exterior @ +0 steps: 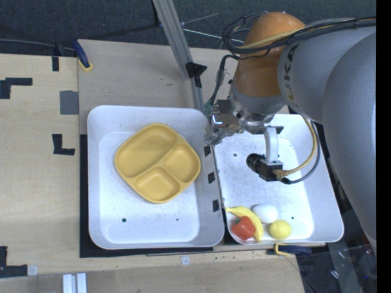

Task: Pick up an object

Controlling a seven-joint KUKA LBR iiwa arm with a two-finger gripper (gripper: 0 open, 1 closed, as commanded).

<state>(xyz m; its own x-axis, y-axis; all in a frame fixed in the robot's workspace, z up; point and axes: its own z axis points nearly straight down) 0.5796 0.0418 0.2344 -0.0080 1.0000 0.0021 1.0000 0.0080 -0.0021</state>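
One gripper hangs over the top of the divider where the two bins meet, at the far left corner of the right bin. Whether it is spread or closed cannot be told, and nothing is seen in its grasp. Just to its left, in the left bin, lies a yellow divided plate. Well apart from the gripper, in the right bin's near left corner, sit a yellow banana, a red piece touching it, a white ball and a yellow ball.
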